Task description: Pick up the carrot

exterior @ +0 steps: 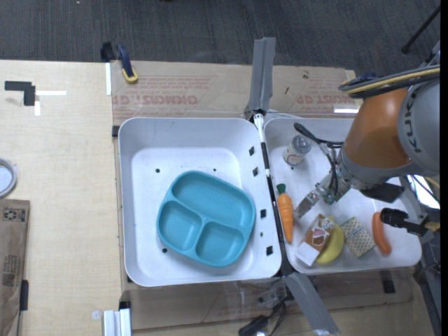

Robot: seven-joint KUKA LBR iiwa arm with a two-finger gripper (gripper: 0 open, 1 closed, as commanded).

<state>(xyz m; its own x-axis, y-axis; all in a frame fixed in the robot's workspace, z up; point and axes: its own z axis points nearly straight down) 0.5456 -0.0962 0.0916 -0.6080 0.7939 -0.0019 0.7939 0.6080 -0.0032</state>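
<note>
The carrot (285, 215), orange with a small green top, lies lengthwise in the right bin (364, 263), against the bin's left wall. My gripper (316, 199) hangs low over the bin floor just to the right of the carrot, slightly above its middle and apart from it. Its fingers stand open with nothing between them. The arm's orange band (374, 135) rises behind it at the right.
Right of the carrot lie a white snack box (316, 235), a banana (333, 246), a patterned packet (359, 238) and a red sausage (381, 232). A small grey cup (299, 146) sits at the bin's back. The left bin (140, 187) holds a blue divided plate (206, 219).
</note>
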